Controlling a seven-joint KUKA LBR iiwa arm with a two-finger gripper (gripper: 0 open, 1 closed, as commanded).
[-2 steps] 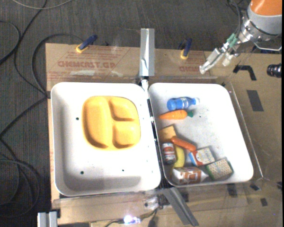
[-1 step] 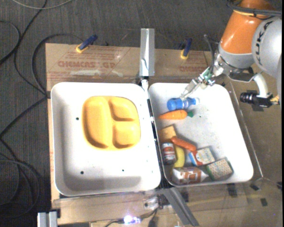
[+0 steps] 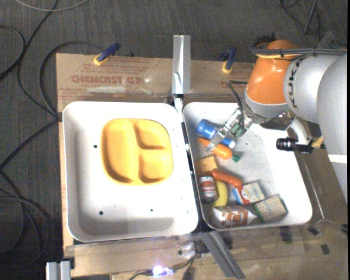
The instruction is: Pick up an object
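Observation:
My gripper (image 3: 228, 132) reaches down into the upper left part of the right bin (image 3: 286, 174). It hangs right beside a blue cylinder (image 3: 205, 128) and just above an orange carrot-shaped toy (image 3: 222, 151). A small green piece (image 3: 236, 156) lies next to the orange toy. Whether the gripper touches the blue cylinder is unclear from this angle. Lower in the bin lie a small can (image 3: 207, 188), a yellow item (image 3: 221, 195), a long orange-red item (image 3: 227, 178), a small box (image 3: 252, 192), a green-patterned box (image 3: 272, 207) and a brown can on its side (image 3: 230, 216).
The left bin (image 3: 81, 203) holds a yellow divided tray (image 3: 138, 150). A metal post (image 3: 181, 69) stands behind the wall between the bins. The grey arm with its orange band (image 3: 268, 80) covers the right bin's upper right corner. Bare floor shows at the right bin's middle right.

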